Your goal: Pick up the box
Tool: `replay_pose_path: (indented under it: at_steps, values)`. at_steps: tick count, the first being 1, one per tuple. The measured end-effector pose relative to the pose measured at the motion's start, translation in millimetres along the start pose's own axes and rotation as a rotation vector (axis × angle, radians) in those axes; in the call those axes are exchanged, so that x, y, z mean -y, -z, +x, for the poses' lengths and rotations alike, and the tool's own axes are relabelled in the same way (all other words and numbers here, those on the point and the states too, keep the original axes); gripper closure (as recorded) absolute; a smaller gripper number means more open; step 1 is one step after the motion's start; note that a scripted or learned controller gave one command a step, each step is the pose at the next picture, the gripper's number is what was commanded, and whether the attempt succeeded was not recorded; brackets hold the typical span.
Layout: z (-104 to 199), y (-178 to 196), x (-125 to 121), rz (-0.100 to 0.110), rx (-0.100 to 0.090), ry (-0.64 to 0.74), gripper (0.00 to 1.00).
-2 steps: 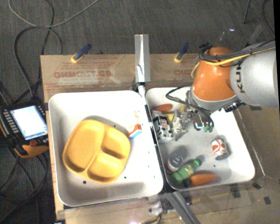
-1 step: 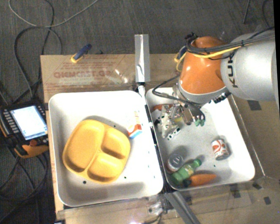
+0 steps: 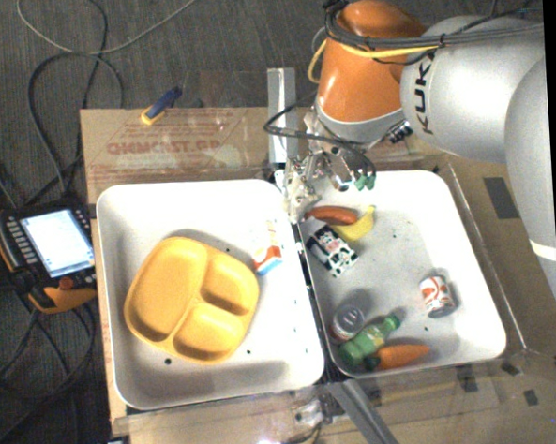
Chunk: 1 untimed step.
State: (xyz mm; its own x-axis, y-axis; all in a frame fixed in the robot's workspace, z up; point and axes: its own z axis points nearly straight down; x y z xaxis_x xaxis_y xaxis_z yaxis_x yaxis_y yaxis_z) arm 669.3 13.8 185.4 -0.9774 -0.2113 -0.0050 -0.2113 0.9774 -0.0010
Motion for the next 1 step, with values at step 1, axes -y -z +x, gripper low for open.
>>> replay_pose_path:
  at_steps: [1]
  values:
    - [0.1, -0.2, -0.2, -0.001, 0.000, 0.000, 0.00]
